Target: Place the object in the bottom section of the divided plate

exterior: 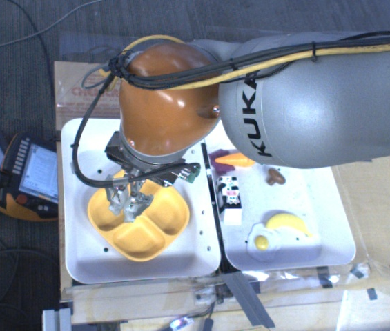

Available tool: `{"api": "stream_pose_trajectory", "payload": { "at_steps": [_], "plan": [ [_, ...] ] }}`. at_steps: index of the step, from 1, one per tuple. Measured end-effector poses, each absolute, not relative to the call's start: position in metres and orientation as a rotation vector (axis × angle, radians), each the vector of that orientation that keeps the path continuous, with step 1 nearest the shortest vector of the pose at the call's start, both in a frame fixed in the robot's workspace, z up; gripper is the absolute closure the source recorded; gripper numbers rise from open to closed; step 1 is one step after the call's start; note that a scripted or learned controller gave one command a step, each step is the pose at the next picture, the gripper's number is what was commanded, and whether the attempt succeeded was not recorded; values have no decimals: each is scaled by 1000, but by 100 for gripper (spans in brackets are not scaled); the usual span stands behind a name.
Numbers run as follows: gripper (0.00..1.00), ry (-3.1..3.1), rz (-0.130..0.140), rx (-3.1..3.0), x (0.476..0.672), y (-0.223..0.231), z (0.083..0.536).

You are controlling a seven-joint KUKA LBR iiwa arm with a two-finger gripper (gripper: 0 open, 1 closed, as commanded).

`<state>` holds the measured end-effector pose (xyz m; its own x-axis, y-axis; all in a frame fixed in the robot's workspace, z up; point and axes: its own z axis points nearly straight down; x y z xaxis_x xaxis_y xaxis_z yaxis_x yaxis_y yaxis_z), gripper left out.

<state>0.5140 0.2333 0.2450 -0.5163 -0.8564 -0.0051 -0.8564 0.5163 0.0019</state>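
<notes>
Divided plate (139, 221) in left bin (70, 185), toward bench's front edge | hand (130, 205) low over plate centre, grip state unclear, nothing visibly held | bottom section bare; placement apparently undone

The scene is bright and evenly lit, with light that seems to come from above. The grey arm (312, 109) carries a soft white sheen on its rounded shell, and its orange band (163, 98) shows a paler highlight on top. Below the arm, the white bins (77, 254) look nearly overexposed, with weak, soft shadows. Left of the arm, the dark floor (15, 54) stays dim. The picture is slightly soft overall, and small details are grainy.
</notes>
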Motion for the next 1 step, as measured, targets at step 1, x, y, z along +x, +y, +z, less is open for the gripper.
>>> {"api": "stream_pose_trajectory", "payload": {
  "at_steps": [1],
  "plan": [
    [100, 2589, 4, -1778, 516, 221, 202]
  ]
}}
